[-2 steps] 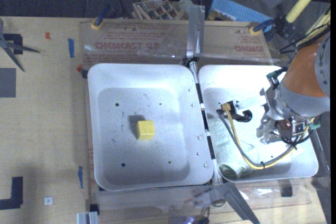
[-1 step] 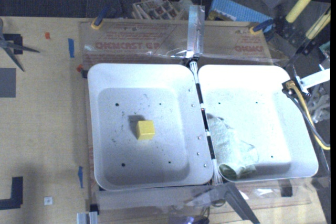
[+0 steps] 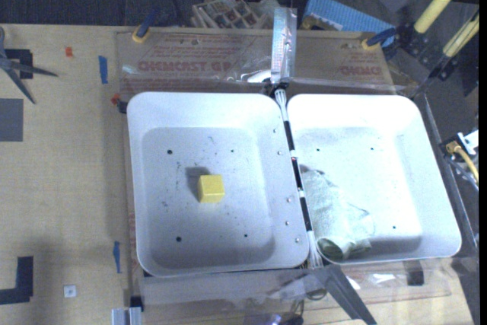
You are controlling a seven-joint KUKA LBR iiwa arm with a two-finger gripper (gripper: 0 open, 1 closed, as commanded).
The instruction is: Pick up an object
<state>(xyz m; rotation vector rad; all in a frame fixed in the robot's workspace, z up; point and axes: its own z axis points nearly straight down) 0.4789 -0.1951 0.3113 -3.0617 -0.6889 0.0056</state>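
Observation:
A small yellow block (image 3: pixel 211 188) lies near the middle of the left white bin (image 3: pixel 152 118). In the right white bin (image 3: pixel 403 125), a rolled pale green-white cloth (image 3: pixel 335 217) rests against the left wall, running toward the near corner, its rolled end at the front.
A clear plastic divider strip (image 3: pixel 283 49) stands upright behind the seam between the bins. Clutter and cables fill the area behind the bench. Blue tape marks (image 3: pixel 103 69) and dark brackets lie on the wooden bench at left.

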